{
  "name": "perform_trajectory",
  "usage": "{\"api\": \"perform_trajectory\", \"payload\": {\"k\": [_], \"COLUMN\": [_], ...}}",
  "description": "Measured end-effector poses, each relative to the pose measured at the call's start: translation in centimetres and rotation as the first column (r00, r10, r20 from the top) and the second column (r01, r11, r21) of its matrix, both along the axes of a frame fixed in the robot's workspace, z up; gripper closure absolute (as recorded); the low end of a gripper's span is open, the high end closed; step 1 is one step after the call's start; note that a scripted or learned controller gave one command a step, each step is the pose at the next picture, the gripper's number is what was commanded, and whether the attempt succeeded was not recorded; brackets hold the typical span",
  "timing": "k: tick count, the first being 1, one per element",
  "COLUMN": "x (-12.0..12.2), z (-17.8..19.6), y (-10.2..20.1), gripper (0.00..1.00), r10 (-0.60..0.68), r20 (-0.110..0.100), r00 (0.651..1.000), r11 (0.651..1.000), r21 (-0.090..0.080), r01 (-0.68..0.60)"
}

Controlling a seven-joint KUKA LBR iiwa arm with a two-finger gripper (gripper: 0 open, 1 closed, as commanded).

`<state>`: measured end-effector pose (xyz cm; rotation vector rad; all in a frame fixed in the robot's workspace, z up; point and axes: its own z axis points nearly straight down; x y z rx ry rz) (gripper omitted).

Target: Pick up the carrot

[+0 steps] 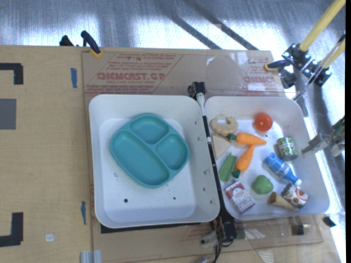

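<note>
Red carton (239,196) hugs right bin's (317,200) near rim, carrot (251,139) central; tool's (321,142) opening cannot be told.

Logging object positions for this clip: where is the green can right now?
The green can stands in the right bin, near its right wall, just above the blue bottle and to the right of the carrots.

cam: fixed overhead | slanted down | covers both bins (104,163) | mid-range
</note>
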<state>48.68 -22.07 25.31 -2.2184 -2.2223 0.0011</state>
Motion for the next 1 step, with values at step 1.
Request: {"api": "perform_trajectory", "payload": {"k": [1], "x": [-0.75], "z": [-8.41], "y": [5.20], "gripper": [0.00], "r10": [-0.172], "r20": [-0.005], "r00": [0.985], "r11": [0.985], "r21": [0.003], "r01": [0.172]}}
